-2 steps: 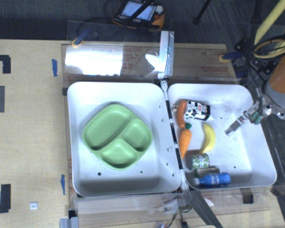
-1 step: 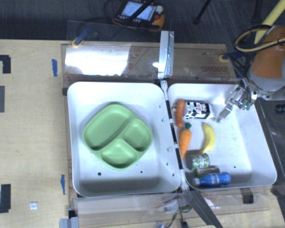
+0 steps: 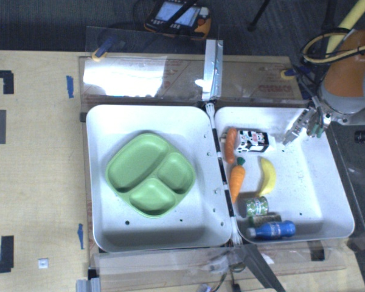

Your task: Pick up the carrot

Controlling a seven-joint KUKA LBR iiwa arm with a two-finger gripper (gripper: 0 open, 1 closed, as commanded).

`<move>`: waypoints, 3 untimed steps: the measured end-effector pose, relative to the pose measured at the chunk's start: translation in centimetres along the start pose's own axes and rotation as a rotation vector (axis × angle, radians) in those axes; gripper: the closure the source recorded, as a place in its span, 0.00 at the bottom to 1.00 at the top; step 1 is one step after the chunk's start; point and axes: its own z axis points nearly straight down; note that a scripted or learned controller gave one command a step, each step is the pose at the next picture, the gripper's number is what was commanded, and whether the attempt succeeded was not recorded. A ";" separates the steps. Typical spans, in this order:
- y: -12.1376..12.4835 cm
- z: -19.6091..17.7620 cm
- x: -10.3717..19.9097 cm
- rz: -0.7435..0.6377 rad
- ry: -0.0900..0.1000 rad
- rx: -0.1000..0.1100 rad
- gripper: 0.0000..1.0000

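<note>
The carrot, orange with a green top, lies along the left wall of the right bin, its tip pointing toward the front. My gripper hovers at the bin's back right, well apart from the carrot, up and to its right. Nothing shows between its fingers.
In the right bin lie a hot dog, a black and white carton, a banana, a green can and a blue bottle. The left bin holds a green divided plate.
</note>
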 end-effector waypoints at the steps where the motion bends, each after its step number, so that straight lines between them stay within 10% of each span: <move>1: -0.1 0.1 0.1 0.000 0.007 0.003 0.00; 2: 1.3 -13.8 2.3 -0.008 -0.003 0.000 0.00; 3: 1.5 -6.7 6.8 -0.002 0.000 0.001 0.00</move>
